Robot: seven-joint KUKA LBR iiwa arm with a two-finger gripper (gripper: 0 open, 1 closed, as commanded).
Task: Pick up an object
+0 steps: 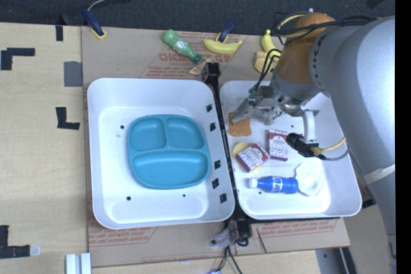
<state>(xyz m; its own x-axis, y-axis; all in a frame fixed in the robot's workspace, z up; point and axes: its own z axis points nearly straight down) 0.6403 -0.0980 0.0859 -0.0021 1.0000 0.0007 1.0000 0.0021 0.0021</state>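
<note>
The right bin [340, 199] holds a brown toast slice [241, 128], two small red and white boxes [252, 156] [279, 144], a blue bottle [276, 185] lying on its side, a white cup [310, 177] and a yellow piece [238, 147]. My gripper [257, 111] hangs low over the far part of this bin, just behind the toast. It is open, its fingers spread apart, and nothing shows between them. One fingertip sits close to the toast's far edge.
A blue divided plate [169, 151] lies in the left bin [103, 99]. Behind the bins, on the cardboard, are a green bottle [181, 45], a banana [222, 45] and other yellow items [262, 61]. The arm's bulk covers the right bin's right side.
</note>
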